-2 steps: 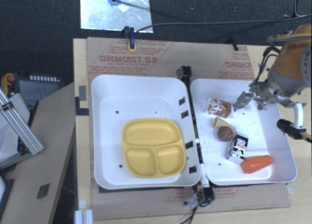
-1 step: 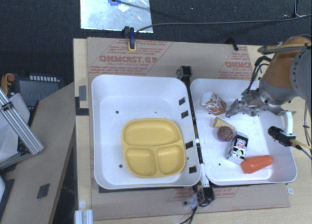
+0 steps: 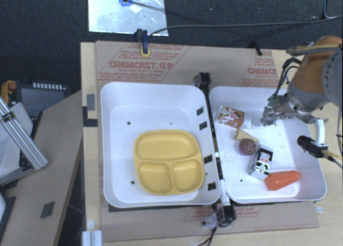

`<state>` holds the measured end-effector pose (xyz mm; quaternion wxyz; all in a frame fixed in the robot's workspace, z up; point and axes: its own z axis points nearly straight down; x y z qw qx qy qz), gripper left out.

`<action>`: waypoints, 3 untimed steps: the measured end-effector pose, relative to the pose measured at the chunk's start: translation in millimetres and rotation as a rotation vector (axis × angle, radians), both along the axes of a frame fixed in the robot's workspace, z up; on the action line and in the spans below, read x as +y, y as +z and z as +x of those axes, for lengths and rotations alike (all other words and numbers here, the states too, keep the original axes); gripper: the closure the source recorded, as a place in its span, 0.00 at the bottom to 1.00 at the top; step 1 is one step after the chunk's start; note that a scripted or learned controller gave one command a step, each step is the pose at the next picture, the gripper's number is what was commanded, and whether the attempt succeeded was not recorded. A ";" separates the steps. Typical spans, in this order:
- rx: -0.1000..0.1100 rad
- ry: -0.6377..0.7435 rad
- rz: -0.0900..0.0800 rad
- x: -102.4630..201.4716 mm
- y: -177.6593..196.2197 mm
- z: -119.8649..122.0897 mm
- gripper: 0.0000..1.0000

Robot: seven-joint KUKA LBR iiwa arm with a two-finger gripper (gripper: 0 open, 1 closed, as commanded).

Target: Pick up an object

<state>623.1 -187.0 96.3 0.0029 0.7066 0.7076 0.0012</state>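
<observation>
The right bin (image 3: 305,188) holds a brown-and-white printed packet (image 3: 230,116) near its back left, a pale yellow wedge (image 3: 245,134), a dark red round disc (image 3: 247,146), a small black-and-white carton (image 3: 261,163) and an orange carrot (image 3: 282,179) at the front. My gripper (image 3: 269,116) hangs over the back right of this bin, to the right of the packet, with nothing seen between its fingers. Its fingers are too small to read.
The left bin (image 3: 118,111) holds a yellow divided tray (image 3: 167,161). A black hinge strip (image 3: 210,132) runs between the bins. The bench edge and a cardboard sheet (image 3: 161,60) surround the bins.
</observation>
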 end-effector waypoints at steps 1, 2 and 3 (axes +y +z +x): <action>0.000 -0.002 0.001 0.1 48.7 -7.0 1.00; -0.003 0.002 -0.001 -6.3 108.6 2.4 1.00; 0.000 0.003 0.000 -6.6 151.6 3.6 1.00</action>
